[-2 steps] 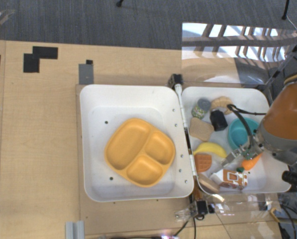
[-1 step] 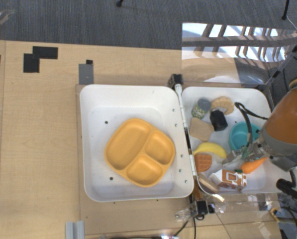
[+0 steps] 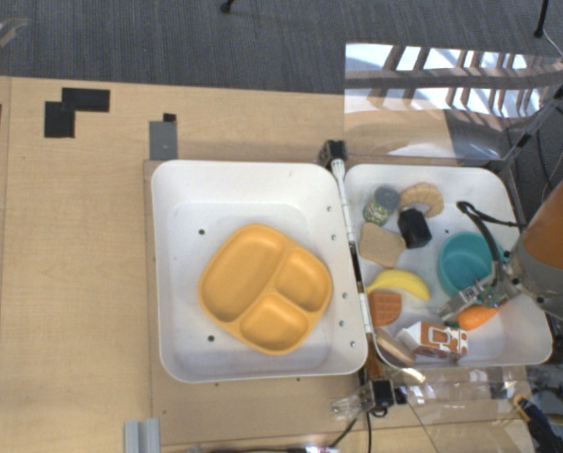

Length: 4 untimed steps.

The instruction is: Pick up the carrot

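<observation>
The carrot (image 3: 478, 317) is a small orange piece lying near the front right of the right bin (image 3: 526, 347). It sits just in front of the teal cup (image 3: 465, 260). My gripper (image 3: 476, 299) comes in from the right and hangs directly over the carrot's back edge, very close to it or touching it. The gripper's metal parts overlap the carrot's top, so I cannot make out whether the carrot is gripped. The grey arm with its orange band (image 3: 556, 229) covers the bin's right rim.
The right bin also holds a banana (image 3: 401, 284), a tan block (image 3: 382, 245), a black object (image 3: 414, 226), a round cookie (image 3: 421, 197), a grey ball (image 3: 385, 204), a brown waffle piece (image 3: 386, 306) and a printed white box (image 3: 437, 339). A yellow divided plate (image 3: 266, 287) lies in the left bin (image 3: 177, 253).
</observation>
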Tool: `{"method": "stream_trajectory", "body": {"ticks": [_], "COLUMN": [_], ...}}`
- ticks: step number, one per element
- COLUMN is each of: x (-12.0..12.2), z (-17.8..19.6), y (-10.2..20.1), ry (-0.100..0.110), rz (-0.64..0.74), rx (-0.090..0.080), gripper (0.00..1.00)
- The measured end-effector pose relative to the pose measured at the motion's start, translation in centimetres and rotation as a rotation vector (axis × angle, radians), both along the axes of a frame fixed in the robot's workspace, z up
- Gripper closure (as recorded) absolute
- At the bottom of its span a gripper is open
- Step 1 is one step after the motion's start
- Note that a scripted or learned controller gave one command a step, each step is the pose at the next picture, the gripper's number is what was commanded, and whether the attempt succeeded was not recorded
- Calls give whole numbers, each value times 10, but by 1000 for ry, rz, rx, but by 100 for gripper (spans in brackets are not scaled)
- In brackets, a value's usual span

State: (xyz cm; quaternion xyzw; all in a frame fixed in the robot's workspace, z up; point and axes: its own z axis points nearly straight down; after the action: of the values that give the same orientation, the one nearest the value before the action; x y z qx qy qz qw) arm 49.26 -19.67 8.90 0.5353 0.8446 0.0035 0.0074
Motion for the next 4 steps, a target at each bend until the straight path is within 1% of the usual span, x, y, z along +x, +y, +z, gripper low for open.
{"method": "stream_trajectory", "body": {"ticks": [1,2,3,4], "x": [2,7,34,33], "z": [1,14,73,72], "y": [7,9,69,66], "ry": [-6,-16,6,7], "rz": [453,453,36,34], "rx": [-13,-14,3,0], "gripper": [0,100,100,0]}}
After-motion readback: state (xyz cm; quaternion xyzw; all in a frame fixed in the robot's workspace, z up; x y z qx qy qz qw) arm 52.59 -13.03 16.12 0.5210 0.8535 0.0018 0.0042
